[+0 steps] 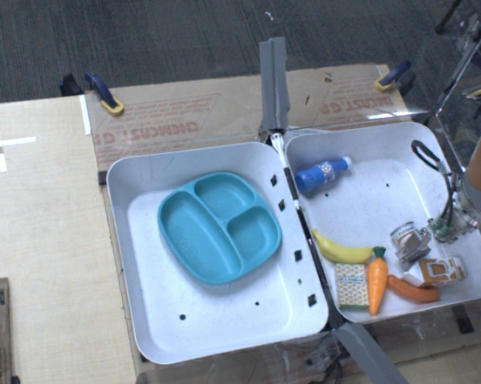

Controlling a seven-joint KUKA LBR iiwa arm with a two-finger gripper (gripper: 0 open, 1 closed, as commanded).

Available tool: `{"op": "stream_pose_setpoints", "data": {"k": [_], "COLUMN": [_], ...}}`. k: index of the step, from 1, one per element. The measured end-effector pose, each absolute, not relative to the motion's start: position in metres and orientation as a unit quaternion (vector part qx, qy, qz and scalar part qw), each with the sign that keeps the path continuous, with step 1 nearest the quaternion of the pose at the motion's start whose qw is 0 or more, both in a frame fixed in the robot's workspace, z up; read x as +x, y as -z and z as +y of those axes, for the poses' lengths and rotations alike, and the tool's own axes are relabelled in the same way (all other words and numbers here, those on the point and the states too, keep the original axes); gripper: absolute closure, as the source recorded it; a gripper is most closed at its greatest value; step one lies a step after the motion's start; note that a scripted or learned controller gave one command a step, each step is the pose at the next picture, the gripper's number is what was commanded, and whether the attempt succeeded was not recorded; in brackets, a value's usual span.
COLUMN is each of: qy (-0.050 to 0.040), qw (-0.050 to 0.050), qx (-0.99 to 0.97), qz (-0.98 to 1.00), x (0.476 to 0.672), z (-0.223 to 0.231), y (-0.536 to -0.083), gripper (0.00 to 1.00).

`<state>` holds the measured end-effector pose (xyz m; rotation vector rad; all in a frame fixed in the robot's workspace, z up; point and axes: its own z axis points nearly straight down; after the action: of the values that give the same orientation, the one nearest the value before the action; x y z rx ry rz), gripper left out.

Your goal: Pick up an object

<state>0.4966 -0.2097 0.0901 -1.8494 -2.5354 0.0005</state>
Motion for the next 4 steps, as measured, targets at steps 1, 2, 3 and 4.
{"op": "stream_pose_setpoints", "data": {"k": [1, 2, 3, 4], "qy": [0.0, -0.0005, -0.0008, -0.0007], "qw": [0.002, 0.0, 0.001, 0.001], "qx": [-0.591, -0.565, -0.565, -0.565], "qz": [-0.807, -0.825, -0.825, -0.825], "x": [0.497, 0.502, 0.478, 0.478], "z": [-0.21, -0.157, -0.174, -0.174], "y": [-0.098, -0.242, -0.226, -0.226], "gripper": [1.0, 1.0, 1.0, 0.0]}}
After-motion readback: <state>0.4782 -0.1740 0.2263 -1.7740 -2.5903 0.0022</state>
